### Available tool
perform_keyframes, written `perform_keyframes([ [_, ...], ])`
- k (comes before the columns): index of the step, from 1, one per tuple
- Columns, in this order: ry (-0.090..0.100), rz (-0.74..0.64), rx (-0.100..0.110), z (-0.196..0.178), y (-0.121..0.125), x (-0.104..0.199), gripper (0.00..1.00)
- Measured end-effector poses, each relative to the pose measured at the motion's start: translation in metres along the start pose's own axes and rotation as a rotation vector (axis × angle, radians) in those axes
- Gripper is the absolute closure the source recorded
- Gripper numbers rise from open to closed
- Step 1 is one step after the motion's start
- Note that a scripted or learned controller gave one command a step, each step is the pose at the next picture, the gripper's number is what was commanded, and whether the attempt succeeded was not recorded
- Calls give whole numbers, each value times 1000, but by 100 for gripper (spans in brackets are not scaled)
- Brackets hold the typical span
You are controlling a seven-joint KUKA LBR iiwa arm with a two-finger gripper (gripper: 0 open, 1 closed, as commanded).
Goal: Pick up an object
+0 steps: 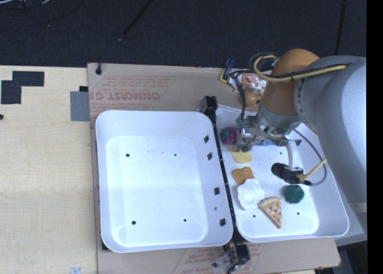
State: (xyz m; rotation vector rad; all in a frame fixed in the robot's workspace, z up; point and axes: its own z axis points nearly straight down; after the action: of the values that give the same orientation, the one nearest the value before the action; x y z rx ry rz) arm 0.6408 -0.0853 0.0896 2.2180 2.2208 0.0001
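Observation:
My gripper [244, 142] is lowered into the back left part of the right bin [326, 222]. It hangs just above a pale yellow piece [242, 157] and right beside a green and magenta object [227, 135] near the bin's left wall. In front of these lie an orange-brown piece [242, 174], a white lumpy object [249, 194], a pizza-slice toy [271, 211] and a dark green ball [293, 194]. Nothing is visibly lifted.
The left bin [108, 147] stands beside the right one, with a black divider bar [218, 165] between them. An orange and white packet [253, 84] sits behind the right bin's back edge. The grey arm [335, 117] covers the right bin's right side.

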Motion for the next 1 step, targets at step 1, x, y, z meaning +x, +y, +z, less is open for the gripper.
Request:
perform_keyframes([
  [1, 1, -2, 2, 0, 3, 1, 100],
])
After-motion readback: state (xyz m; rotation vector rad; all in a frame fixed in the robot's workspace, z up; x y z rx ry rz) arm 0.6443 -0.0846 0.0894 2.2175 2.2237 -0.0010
